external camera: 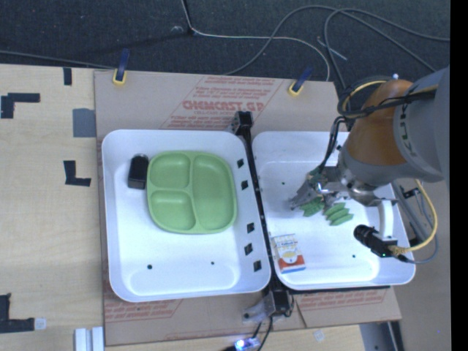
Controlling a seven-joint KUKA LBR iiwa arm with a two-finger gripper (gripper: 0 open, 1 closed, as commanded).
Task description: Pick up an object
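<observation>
Green pods lie under the tool in the right bin, the likely target.

From the camera view, the tool (311,194) hangs low over the green pea pods (330,212), reaching in from the right; whether it is spread or pinching I cannot tell, as the wrist hides it. I count two white bins: the right bin (365,270) has the pods and one small carton (287,251) near its front; the left bin (121,196) has one green divided plate (191,191) and one black block (137,172) touching the plate's left edge.
</observation>
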